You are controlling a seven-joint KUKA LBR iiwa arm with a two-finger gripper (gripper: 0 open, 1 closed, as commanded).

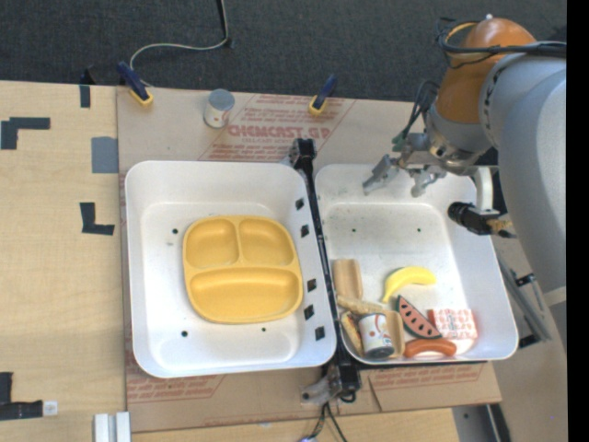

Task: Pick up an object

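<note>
Over the back rim of the right bin point(479, 274), above bare white floor, hangs the gripper point(398, 179), carried in from the right by the grey arm point(525, 136) with its orange band point(479, 63). Fingers spread apart, nothing between them, tips pointing down toward the bin's far wall, apparently clear of any object and of the floor, though height is hard to judge from this slanted look. Well apart from the toys, which lie heaped in the near part of that bin, probably slid there into a loose pile: a yellow banana point(408, 281) toward the middle, a watermelon slice point(410, 319) just below it, a small can point(375, 334) on its side touching the tan wooden piece point(347, 288) along the bin's left wall, a red sausage-like piece point(430, 347) against the near wall, and a red-and-white packet point(454, 322) beside it. Banana likely the easiest target, lying somewhat apart with room for a finger on each side; can and wooden piece crowded together, riskier for a clean close. Left bin point(147, 274) occupied by a yellow divided plate point(243, 270), flat and centred, poor for a two-finger pinch. Pick not yet begun: a move forward and down toward the pile needed first.
</note>
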